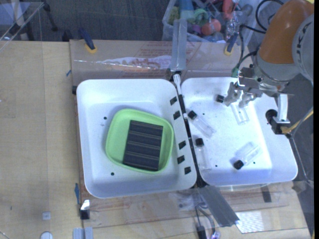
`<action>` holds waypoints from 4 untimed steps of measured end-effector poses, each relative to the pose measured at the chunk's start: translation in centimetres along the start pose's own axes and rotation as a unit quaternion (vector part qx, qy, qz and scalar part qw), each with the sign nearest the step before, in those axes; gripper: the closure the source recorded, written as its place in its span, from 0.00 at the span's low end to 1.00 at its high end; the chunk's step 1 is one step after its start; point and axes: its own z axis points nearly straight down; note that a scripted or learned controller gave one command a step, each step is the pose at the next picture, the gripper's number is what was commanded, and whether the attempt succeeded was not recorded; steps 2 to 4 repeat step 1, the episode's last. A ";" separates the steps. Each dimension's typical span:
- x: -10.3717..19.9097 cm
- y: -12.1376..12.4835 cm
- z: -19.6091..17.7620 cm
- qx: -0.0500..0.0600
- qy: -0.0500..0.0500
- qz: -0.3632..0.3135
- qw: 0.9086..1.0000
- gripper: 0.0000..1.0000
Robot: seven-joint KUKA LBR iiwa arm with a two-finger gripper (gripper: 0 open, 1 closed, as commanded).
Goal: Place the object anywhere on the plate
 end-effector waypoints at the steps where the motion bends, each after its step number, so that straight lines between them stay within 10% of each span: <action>1: 0.0 0.0 0.0 0.000 0.000 0.000 1.000 0.00; 4: 0.0 0.0 0.0 0.000 0.000 0.000 1.000 0.00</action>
